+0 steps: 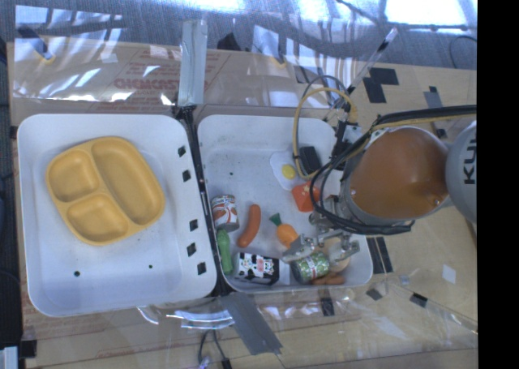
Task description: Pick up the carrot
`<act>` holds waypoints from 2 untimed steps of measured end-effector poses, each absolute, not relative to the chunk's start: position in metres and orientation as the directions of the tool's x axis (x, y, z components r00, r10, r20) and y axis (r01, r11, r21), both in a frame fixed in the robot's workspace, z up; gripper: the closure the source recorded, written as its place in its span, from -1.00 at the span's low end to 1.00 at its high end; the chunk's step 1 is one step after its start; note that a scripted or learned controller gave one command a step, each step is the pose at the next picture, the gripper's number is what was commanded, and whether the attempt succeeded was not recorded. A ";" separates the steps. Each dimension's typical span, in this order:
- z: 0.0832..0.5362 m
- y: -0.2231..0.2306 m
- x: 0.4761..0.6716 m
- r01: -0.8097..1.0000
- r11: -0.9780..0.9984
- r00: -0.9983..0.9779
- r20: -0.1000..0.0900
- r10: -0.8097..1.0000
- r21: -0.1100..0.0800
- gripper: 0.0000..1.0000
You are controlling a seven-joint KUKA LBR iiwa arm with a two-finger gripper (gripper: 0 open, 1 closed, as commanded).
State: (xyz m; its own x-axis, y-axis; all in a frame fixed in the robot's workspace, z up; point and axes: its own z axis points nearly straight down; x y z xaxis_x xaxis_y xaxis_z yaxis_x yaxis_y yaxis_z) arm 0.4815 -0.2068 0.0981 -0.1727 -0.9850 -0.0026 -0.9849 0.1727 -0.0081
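Two white bins sit side by side on the bench; my gripper hangs low in the right bin, lower right of frame. Whether it grips anything, I cannot tell. The carrot lies just left of it.

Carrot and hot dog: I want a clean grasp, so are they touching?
Apart. The camera view shows a strip of white bin floor between the carrot and the hot dog.

"KU" on the arm
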 end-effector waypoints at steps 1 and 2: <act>0.106 -0.205 0.483 -0.986 0.168 -0.168 -0.004 -0.986 -0.011 1.00; 0.106 -0.205 0.483 -0.986 0.168 -0.168 -0.004 -0.986 -0.010 -1.00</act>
State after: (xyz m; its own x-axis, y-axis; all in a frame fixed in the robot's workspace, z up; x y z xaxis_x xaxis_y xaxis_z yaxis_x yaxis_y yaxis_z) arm 0.4831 -0.2051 0.1060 -0.1680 -0.9858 -0.0043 -0.9857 0.1680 -0.0100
